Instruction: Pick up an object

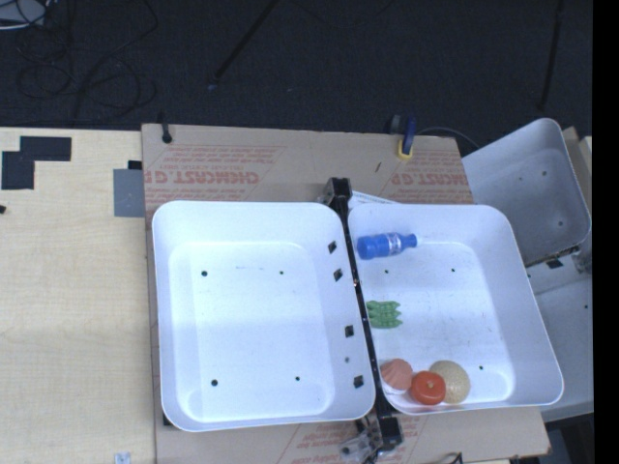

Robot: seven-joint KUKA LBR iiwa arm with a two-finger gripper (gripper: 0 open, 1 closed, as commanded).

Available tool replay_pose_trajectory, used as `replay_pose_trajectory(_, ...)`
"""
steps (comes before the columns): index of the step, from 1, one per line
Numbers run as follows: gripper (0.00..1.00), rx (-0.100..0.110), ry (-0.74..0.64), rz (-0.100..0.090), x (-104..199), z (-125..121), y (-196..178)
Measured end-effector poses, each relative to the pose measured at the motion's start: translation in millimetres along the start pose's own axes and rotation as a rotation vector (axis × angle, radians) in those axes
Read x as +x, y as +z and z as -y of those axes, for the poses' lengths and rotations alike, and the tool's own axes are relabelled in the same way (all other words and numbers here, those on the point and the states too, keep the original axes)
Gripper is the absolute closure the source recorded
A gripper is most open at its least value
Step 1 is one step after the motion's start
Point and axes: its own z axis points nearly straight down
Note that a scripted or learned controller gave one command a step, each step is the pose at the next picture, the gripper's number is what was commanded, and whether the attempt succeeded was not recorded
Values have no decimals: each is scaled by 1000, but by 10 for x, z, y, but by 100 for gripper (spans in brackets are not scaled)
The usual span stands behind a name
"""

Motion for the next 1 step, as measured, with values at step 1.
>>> replay_pose_trajectory(1,100,-3,-2,1,-5,2,-94)
